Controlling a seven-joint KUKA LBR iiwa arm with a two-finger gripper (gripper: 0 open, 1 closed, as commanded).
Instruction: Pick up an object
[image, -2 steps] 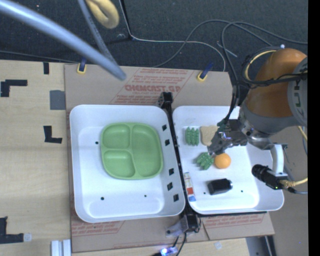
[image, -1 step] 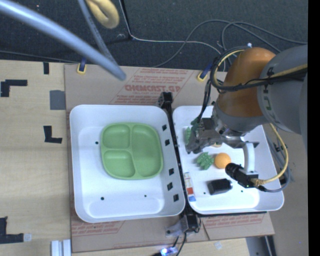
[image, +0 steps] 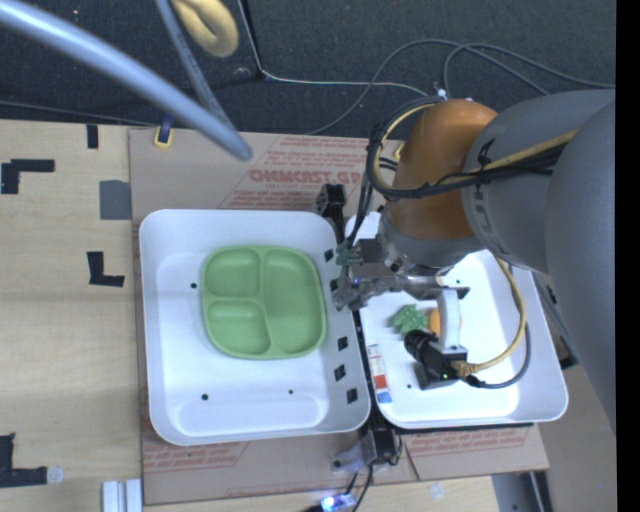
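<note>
Where the task stood: the arm (image: 440, 180) was reaching in, hanging over the seam between the two bins, and as far as could be seen nothing was lifted.
Surface (image: 60, 330): a pale bench, with a cardboard sheet (image: 290, 170) spread under both bins.
Left bin (image: 160, 300): it held one green divided plate (image: 265, 300), lying flat near the middle with its compartments bare.
Gripper (image: 352, 283): it sat low at the inner edge of the right bin, just beside the divider. The wrist hid its working end, so open or closed could not be told, and nothing could be seen in it.
Right bin (image: 520, 400): it held a small green object (image: 408, 318) just right of the gripper, with an orange piece (image: 435, 322) close against it. Whether the two were touching or apart was too small to tell.
Likely target: the small green object, being the nearest loose thing.
Next move: by my reading, it called for a short shift right to centre over that object, then a descent and a firm close, since the neighbouring orange piece could get nudged or caught along with it.
</note>
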